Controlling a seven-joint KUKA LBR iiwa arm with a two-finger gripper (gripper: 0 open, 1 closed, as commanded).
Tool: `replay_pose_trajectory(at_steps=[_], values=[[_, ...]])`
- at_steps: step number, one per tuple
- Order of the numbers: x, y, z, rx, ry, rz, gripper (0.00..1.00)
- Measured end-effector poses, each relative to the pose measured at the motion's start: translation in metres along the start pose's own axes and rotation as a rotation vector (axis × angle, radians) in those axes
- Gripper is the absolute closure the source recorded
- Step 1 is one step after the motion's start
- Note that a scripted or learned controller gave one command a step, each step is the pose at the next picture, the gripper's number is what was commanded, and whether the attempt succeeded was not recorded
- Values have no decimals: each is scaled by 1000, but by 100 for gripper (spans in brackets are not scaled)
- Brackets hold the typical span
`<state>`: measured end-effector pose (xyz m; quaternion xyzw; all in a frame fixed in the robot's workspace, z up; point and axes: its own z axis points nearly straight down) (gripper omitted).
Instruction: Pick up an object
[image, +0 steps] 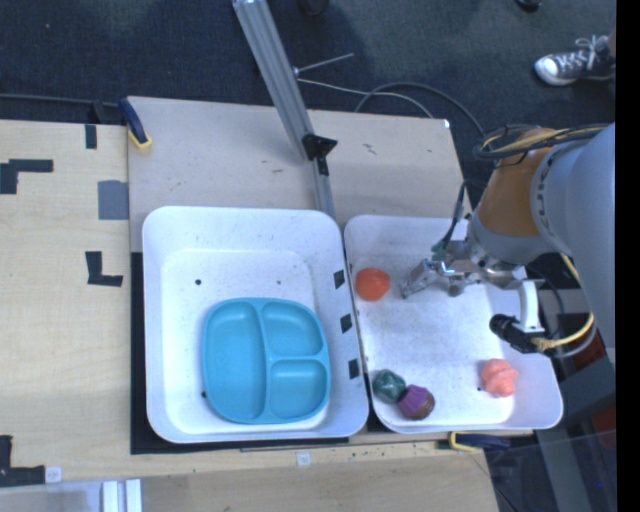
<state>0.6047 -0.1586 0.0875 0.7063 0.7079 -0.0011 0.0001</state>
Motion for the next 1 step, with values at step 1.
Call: replay_pose_trajectory(at_steps=[1], values=[[1, 0, -11, 1, 1, -2, 100]])
